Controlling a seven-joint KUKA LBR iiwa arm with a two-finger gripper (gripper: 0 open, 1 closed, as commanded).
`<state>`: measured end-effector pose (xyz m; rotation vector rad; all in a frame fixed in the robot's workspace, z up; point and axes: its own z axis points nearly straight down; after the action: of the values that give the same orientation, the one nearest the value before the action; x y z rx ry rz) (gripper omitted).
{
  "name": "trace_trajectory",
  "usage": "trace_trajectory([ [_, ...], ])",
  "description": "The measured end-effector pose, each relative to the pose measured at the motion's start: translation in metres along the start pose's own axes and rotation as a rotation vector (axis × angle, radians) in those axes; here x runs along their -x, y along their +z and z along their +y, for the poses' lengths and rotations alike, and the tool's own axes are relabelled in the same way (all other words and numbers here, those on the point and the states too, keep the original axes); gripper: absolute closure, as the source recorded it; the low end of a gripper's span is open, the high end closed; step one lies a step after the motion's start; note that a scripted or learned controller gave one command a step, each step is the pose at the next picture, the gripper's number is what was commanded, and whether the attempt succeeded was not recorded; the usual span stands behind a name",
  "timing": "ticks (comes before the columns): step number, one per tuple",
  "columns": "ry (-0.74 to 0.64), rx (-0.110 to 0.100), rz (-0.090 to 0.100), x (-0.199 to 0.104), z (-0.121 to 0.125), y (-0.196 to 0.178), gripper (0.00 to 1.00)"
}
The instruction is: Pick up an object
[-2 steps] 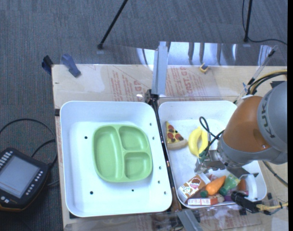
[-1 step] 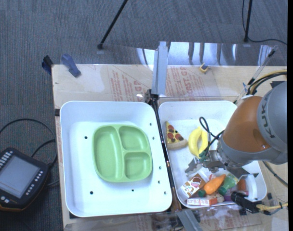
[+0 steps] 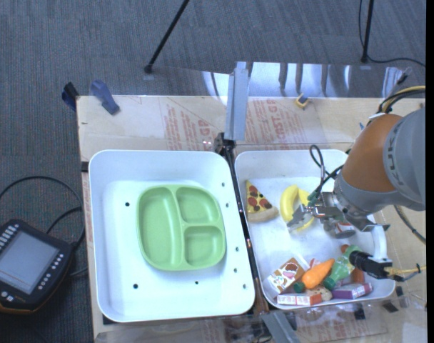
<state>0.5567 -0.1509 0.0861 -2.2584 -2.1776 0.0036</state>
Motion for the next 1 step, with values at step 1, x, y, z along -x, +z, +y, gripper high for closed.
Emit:
trace_trajectory([
  [1,-0.026,-0.001,0.013,0.0154,0.0508,-0.0003,0.0],
])
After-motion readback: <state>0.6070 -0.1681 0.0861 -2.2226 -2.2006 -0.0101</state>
